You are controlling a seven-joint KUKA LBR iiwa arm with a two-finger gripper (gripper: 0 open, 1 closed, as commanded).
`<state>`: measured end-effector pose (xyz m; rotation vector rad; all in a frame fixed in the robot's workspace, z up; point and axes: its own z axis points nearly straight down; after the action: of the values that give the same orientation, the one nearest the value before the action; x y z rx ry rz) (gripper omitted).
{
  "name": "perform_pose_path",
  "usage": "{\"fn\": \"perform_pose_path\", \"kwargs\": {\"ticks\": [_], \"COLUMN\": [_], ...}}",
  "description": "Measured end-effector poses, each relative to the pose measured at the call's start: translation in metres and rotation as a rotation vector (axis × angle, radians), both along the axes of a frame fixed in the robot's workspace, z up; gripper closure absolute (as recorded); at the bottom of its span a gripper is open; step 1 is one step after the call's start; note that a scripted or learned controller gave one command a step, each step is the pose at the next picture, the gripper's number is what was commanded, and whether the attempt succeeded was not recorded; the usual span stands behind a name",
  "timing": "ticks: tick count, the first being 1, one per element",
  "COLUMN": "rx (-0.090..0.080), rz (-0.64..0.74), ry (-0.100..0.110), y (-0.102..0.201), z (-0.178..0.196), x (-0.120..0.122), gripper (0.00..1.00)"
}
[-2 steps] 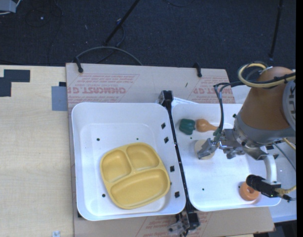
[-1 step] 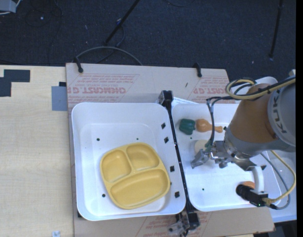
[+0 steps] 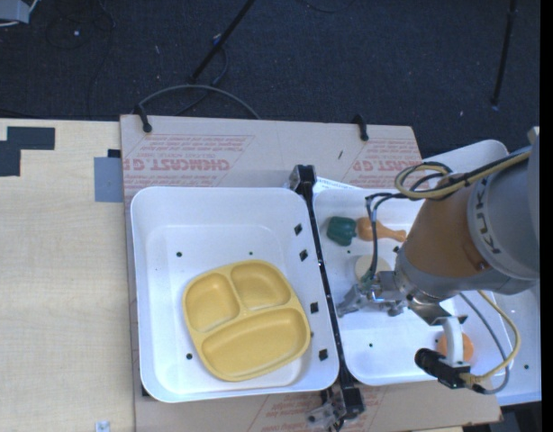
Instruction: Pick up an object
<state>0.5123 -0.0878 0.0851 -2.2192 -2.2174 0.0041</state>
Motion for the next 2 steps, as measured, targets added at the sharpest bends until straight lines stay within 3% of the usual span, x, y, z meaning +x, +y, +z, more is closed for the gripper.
{"fn": "perform_pose_path", "kwargs": {"ticks": [1, 2], "rx": [0.001, -0.001], "rz": [-0.005, 0.002], "ry": [-0.002, -0.006], "y": [-0.001, 0.003], "z": [0.013, 0.075], "x": [0.001, 0.001], "gripper": [1.0, 1.0]}}
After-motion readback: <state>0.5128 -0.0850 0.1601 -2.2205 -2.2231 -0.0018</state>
